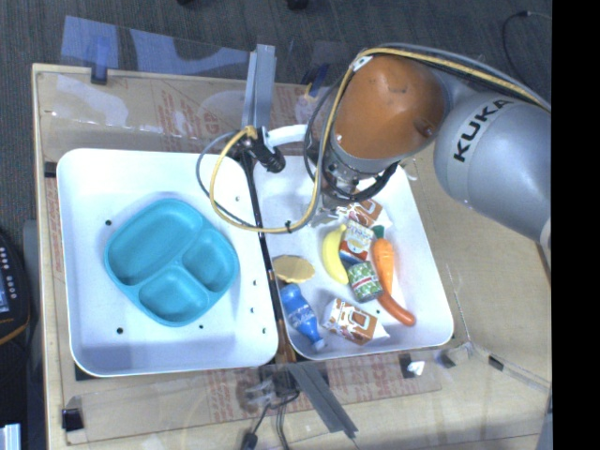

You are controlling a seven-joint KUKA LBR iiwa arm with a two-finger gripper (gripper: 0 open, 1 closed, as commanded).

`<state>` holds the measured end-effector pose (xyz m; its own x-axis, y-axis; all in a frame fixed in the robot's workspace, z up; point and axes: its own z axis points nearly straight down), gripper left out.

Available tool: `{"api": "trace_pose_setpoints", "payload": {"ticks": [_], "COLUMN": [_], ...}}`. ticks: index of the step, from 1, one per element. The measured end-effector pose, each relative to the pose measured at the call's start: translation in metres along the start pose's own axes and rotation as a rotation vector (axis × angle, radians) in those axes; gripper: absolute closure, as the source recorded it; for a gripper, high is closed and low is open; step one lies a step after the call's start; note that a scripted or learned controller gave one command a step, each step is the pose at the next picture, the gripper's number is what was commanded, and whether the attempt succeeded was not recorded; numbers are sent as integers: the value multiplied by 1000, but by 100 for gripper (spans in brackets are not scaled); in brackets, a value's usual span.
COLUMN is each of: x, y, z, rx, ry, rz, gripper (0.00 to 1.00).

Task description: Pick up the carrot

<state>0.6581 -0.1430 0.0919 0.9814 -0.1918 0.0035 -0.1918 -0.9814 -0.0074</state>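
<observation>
The carrot [390, 279] is orange with a green top and lies lengthwise in the right bin [433, 279], near its right wall. The arm's orange band and wrist hang over the upper part of that bin. The gripper [345, 198] points down just above and left of the carrot's green top, over a small carton; the wrist hides its tips. The carrot lies free on the bin floor, beside a can and a banana.
The right bin also holds a banana [333, 256], a green-labelled can [364, 279], a blue bottle [300, 314], a brown carton [352, 322], a tan chip-like item [294, 269] and a carton [366, 214]. A blue divided plate [172, 261] sits in the left bin [84, 195]. Yellow and black cables [234, 172] loop over the divider.
</observation>
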Motion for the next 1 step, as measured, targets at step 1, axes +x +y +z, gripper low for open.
{"api": "trace_pose_setpoints", "payload": {"ticks": [1], "x": [-3], "y": [-15], "z": [0], "rx": [1], "ry": [1], "rz": [1], "gripper": [100]}}
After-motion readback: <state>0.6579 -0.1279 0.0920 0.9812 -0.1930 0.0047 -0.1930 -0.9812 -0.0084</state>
